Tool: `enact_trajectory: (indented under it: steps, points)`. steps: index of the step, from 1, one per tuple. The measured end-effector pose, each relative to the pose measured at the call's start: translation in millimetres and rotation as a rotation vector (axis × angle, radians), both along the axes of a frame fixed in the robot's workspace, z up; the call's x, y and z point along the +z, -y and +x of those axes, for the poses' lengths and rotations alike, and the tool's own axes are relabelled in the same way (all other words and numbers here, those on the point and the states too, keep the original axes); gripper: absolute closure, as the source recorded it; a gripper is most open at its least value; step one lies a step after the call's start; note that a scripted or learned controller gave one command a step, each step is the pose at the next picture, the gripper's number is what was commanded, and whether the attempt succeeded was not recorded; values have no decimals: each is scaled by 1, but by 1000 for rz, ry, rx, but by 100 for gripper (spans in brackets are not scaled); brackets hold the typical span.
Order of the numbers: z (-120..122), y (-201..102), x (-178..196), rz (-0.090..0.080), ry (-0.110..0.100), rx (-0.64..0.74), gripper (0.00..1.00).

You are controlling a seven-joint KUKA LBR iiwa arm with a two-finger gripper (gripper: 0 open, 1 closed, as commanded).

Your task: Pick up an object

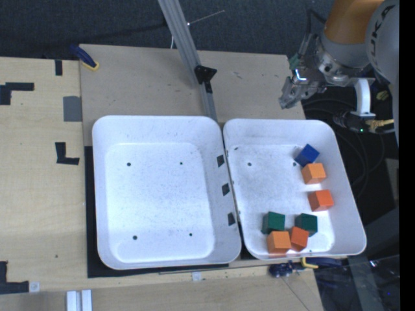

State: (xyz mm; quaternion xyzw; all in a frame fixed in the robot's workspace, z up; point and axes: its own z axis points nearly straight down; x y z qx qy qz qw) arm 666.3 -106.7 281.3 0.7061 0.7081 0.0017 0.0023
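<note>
Blocks in the right bin (337,149) are your pick candidates: a blue block (307,153), four orange blocks (314,172) and two green blocks (273,221), grouped along that bin's right wall and near edge, probably where they came to rest after loose drops. Your gripper (290,96) hangs just beyond the right bin's far rim, over the bench (142,76), holding nothing, and you cannot tell its opening from this angle. You can read no complete label; lettering on the arm (353,18) is cut off.
</note>
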Motion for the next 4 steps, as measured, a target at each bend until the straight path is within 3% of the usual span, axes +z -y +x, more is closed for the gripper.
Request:
enact_trajectory:
  steps: [2, 4]
  points:
    - [-61, -95, -32, 2, -10, 3, 100]
    - [-105, -180, -54, 1, -11, 3, 100]
